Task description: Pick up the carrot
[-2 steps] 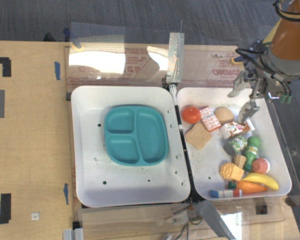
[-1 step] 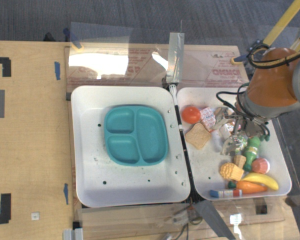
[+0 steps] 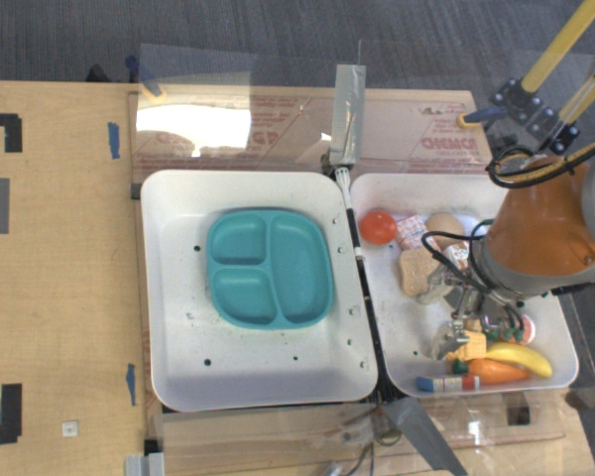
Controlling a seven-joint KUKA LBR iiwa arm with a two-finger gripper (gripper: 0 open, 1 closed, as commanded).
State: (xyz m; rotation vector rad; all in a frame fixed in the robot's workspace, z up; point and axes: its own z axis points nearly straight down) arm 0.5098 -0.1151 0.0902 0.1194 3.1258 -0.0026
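Though end effector (image 3: 473,317) grip unclear, carrot (image 3: 498,371) against crowded right bin's (image 3: 565,377) near rim.

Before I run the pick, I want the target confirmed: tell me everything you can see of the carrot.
The carrot is a smooth, glossy orange piece, plastic-looking like toy food, with a green bit at its left end. It lies flat, roughly level across the view, by the near wall of the right bin. A yellow banana lies against its upper side and a marker-like stick sits at its left. The gripper hovers just above-left; whether it touches is unclear.
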